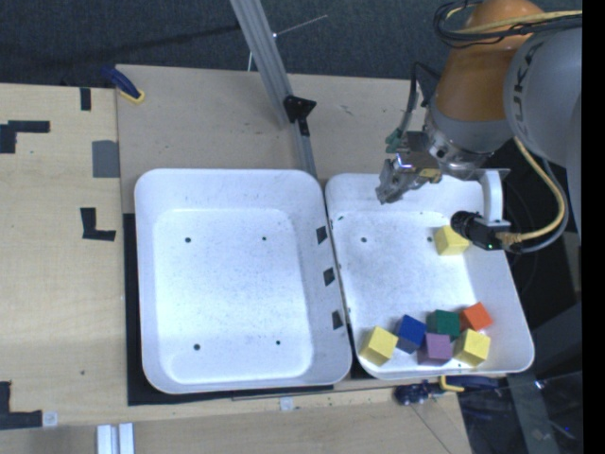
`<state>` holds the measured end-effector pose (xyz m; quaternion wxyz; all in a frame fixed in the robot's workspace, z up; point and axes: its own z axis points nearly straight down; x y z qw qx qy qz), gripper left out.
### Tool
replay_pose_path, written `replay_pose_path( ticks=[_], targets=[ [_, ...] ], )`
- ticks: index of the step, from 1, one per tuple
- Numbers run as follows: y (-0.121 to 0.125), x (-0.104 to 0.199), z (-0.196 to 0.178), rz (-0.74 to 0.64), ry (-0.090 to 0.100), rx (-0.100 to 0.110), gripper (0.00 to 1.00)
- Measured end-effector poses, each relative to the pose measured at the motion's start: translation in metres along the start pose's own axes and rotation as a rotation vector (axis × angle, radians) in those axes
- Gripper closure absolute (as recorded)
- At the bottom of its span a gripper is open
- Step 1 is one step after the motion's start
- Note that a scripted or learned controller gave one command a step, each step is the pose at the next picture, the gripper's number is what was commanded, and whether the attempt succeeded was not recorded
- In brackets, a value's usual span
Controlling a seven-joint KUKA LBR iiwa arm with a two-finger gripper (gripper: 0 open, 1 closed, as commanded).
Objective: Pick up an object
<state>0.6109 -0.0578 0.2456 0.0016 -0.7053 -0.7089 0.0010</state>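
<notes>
Partial lettering "UK" on grey arm

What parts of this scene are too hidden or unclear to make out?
- Tool: small and dark in the camera view; its grip state is unreadable.
- Green cube: partly covered by the purple cube in front.
- Grey robot arm: cut off by the right edge.
- Dark item below the right white bin: too small to identify.

Blocks in right bin — near front edge — left bin alongside.
</notes>
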Motion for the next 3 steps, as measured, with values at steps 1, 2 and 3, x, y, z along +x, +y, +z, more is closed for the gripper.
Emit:
replay_pose_path(
  ticks=[1, 2, 3],
  targets=[
    [-0.025, 0.051, 0.014, -0.001, 0.001, 0.001, 1.00],
    [-0.043, 0.102, 0.017, -0.002, 0.001, 0.000, 1.00],
    [-0.077, 0.152, 0.008, -0.003, 0.001, 0.001, 1.00]
  ],
)
